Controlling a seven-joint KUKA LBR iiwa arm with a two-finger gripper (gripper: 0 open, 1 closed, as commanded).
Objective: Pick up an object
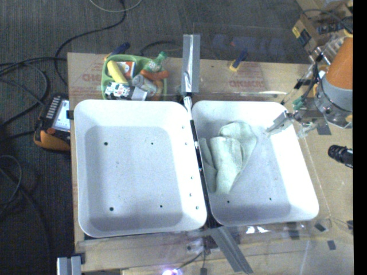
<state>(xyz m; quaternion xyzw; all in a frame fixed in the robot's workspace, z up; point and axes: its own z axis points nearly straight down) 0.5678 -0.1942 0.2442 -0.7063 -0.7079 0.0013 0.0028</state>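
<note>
A crumpled pale green cloth (230, 152) lies in the right bin (287, 205), against its left wall and reaching toward the middle. My gripper (277, 124) hangs over the bin's back right part, just right of the cloth's upper edge and apart from it. Nothing shows in the gripper. The arm with its orange band (342, 67) comes in from the right edge.
The left bin (132, 211) sits beside the right one, sharing a middle wall. Behind it stands a green basket (109, 87) of small toys. A metal post (191, 62) rises at the back between the bins. An orange device (49, 125) and cables lie at the left.
</note>
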